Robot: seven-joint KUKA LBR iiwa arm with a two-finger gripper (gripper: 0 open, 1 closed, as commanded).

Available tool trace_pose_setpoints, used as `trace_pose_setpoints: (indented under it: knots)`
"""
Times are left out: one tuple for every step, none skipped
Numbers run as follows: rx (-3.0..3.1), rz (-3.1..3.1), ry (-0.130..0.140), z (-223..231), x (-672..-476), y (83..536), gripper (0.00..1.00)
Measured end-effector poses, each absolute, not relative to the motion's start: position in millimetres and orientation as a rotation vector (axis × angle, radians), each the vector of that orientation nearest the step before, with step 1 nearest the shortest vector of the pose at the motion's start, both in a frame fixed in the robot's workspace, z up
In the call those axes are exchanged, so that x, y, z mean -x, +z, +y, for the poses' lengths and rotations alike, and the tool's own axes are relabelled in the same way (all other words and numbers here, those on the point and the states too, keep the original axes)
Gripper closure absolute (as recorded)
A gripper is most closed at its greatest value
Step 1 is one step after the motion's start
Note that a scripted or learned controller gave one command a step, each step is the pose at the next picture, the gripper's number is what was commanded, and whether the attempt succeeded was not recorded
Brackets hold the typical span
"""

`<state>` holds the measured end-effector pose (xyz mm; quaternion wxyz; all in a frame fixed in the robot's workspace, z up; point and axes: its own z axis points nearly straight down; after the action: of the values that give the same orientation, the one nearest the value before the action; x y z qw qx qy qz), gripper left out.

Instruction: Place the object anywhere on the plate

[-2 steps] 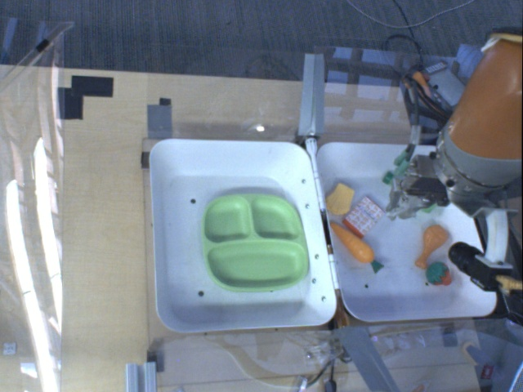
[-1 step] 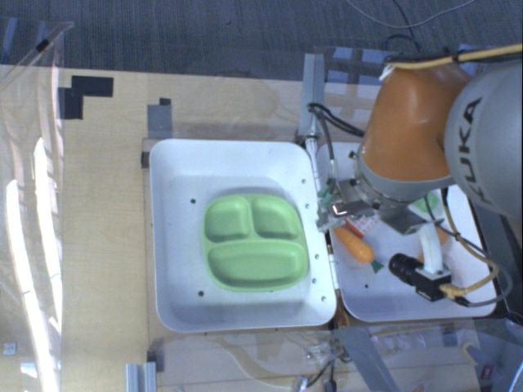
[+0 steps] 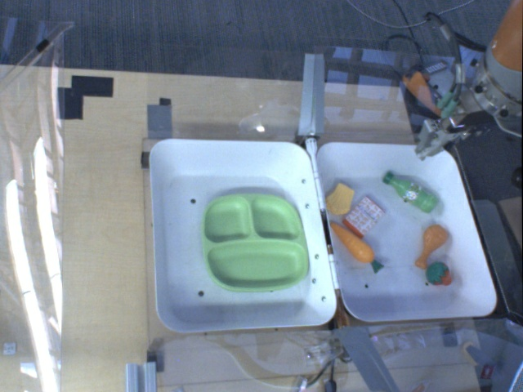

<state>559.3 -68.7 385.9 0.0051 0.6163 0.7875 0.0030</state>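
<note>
Two shallow white bins sit side by side: the left bin and the right bin. One green plate with three compartments lies in the left one. The right one contains six items: one green bottle, one carrot, one yellow wedge, one small patterned box, one drumstick and one red-and-green piece.

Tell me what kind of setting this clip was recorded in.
Most likely a robot lab bench, not a kitchen. Two shallow white bins sit side by side on a wooden bench, a green plate lies in the left one with toy food such as a carrot in the right, and loose cables trail across the floor.
</note>
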Motion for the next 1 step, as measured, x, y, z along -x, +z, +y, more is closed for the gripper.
trace_pose_setpoints:
  knots:
    - [-1.257, 2.871, 0.006, -22.7, -556.6, 324.7, 1.0]
